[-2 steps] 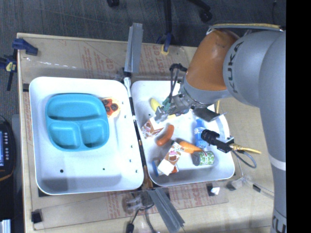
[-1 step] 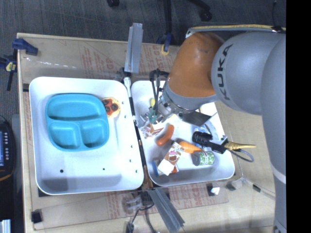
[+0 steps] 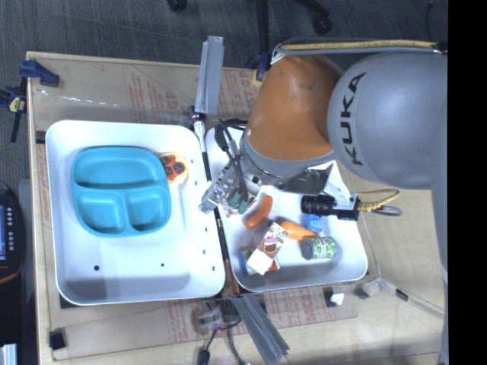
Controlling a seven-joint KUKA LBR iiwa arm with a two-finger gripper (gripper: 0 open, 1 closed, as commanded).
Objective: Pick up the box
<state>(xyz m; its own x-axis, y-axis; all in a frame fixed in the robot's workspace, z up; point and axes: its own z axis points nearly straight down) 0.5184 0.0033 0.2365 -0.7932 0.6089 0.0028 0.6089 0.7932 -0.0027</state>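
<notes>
Camera view shows the gripper [image 3: 227, 191] low at the left edge of the right bin [image 3: 354, 268], its state impossible to tell, apart from the box [image 3: 268, 251] lying near that bin's front beside a green can [image 3: 319, 248].
</notes>
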